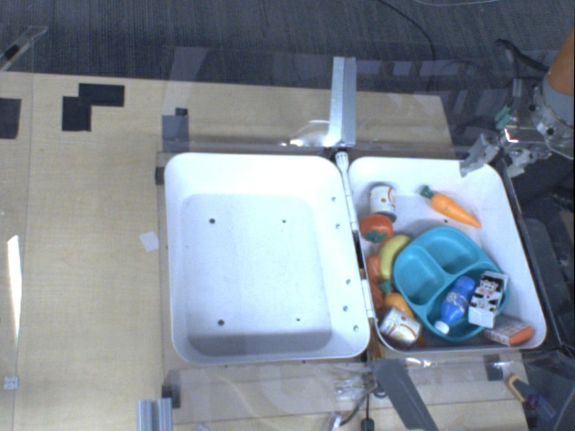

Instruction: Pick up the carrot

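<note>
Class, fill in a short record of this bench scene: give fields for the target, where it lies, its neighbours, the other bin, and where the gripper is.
target: carrot
where: right bin, far end, lying flat on the floor, apart from the other items
neighbours: blue divided dish, can, banana
other bin: left bin, white, beside the right one
gripper: gripper above the right bin's far right corner, apart from the carrot
</note>
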`<state>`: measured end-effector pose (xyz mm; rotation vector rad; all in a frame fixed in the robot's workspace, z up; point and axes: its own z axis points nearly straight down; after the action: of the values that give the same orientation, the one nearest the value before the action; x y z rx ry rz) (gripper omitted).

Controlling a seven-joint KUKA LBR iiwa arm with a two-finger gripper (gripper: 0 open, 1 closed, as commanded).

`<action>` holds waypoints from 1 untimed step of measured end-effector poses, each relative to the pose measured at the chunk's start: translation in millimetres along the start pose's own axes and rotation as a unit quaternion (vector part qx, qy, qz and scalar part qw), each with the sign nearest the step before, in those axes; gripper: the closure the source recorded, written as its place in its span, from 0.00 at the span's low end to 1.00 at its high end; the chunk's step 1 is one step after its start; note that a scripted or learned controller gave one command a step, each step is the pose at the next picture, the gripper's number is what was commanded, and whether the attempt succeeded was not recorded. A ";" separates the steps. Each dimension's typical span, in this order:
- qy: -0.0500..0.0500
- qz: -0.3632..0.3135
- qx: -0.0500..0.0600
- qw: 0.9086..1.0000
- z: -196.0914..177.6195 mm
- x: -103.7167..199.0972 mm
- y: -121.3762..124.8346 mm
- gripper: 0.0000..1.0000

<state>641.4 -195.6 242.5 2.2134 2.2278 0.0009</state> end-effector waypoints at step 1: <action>0.000 -0.008 0.001 1.000 131.7 -0.6 -6.2 0.00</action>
<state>635.4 -196.3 110.8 2.1982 2.2459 -0.0010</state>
